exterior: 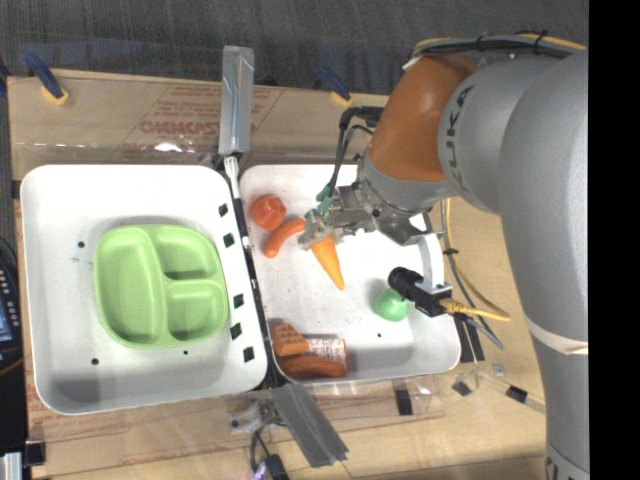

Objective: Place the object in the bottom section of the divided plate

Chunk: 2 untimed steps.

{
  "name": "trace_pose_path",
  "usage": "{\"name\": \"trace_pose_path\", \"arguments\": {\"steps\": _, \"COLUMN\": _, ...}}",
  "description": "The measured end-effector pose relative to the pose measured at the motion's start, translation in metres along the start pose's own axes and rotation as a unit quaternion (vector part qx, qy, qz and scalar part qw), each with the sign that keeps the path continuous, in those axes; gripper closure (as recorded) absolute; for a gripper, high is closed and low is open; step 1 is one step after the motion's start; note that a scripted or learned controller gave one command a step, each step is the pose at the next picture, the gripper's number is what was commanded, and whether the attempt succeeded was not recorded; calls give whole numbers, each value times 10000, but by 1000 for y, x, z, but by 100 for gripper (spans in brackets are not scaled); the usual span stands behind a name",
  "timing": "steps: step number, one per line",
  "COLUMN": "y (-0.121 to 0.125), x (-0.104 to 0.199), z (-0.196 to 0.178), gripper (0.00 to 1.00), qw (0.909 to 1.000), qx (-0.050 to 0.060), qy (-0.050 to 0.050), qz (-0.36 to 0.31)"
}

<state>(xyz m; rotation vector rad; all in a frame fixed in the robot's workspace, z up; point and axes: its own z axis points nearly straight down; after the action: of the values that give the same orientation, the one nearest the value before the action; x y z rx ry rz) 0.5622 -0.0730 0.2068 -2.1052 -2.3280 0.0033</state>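
Observation:
A green divided plate (160, 285) lies in the left bin (50, 268), with one large section on its left and two smaller ones on its right. My gripper (325, 226) hangs over the right bin (300, 178), near its upper middle. An orange carrot (330, 260) lies slanted just below the gripper, its wide end right at the gripper's tip and its point aimed down and right. Whether the carrot is gripped cannot be told from this angle.
In the right bin, a round red-orange tomato (267, 210) and a small orange sausage-like piece (282, 235) lie left of the gripper. A green ball (390, 307) sits lower right. Brown food pieces (305, 353) crowd the bin's bottom edge. A raised divider (243, 258) separates the bins.

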Motion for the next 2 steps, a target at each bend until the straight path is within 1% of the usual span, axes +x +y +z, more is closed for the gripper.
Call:
{"name": "trace_pose_path", "arguments": {"steps": 1, "y": 45, "x": 68, "z": 16, "gripper": 100, "qw": 9964, "qx": -2, "qy": -4, "qz": -849}}
{"name": "trace_pose_path", "arguments": {"steps": 2, "y": 35, "x": 136, "z": -179, "gripper": 100, "qw": 9761, "qx": -28, "qy": -11, "qz": -2173}}
